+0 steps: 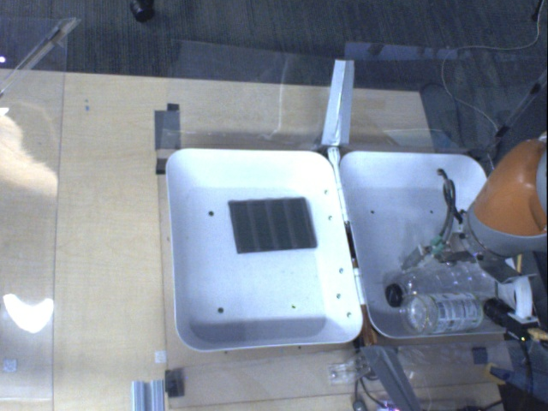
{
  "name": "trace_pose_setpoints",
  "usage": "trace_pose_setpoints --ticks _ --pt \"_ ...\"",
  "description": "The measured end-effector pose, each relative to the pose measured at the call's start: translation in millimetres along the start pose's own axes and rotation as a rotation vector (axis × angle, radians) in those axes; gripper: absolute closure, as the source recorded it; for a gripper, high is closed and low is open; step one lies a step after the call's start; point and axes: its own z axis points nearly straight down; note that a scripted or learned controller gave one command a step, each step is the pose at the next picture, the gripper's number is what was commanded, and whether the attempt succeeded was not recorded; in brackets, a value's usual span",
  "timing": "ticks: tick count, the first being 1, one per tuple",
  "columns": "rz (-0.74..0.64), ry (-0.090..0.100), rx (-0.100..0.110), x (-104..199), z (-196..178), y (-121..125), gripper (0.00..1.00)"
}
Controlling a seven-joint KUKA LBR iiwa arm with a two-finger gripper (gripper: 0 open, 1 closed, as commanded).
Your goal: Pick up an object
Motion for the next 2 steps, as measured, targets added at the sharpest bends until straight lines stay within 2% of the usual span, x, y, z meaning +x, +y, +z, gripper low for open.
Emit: trace_pose_setpoints --ticks 1,2 --pt "-0.123 0.004 -0.001 38.7 0.9 59.1 0.00" --pt "-0.138 0.002 -0.005 70.6 -1.1 12.7 0.00"
